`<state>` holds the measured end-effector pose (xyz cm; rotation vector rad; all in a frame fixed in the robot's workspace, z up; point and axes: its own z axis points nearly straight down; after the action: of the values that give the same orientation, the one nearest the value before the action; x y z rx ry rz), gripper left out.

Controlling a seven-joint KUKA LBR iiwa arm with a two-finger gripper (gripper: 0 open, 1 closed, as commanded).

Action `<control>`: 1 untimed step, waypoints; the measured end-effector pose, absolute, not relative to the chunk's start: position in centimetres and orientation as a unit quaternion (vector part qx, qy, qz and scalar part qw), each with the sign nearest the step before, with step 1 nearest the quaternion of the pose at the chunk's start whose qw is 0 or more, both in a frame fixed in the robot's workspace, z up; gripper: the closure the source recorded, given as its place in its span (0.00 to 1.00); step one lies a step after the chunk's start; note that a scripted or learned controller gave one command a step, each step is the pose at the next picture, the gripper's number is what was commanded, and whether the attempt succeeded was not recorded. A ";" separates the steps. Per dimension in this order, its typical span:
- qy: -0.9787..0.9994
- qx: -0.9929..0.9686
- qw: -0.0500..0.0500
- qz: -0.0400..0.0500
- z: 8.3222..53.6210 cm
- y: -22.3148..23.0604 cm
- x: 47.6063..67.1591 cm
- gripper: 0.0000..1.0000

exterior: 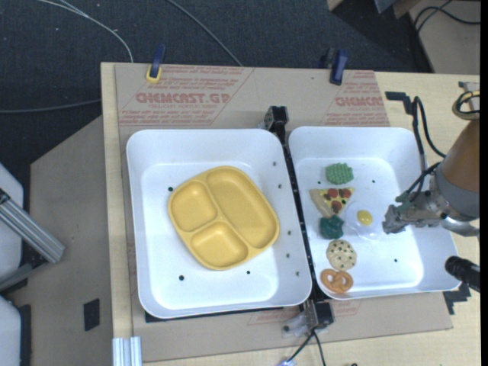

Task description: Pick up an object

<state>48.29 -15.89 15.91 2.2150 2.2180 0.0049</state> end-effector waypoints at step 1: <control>0.708 0.707 0.004 0.002 22.1 -16.3 48.9 1.00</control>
<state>48.95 -16.35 22.09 2.2144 2.2173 0.0051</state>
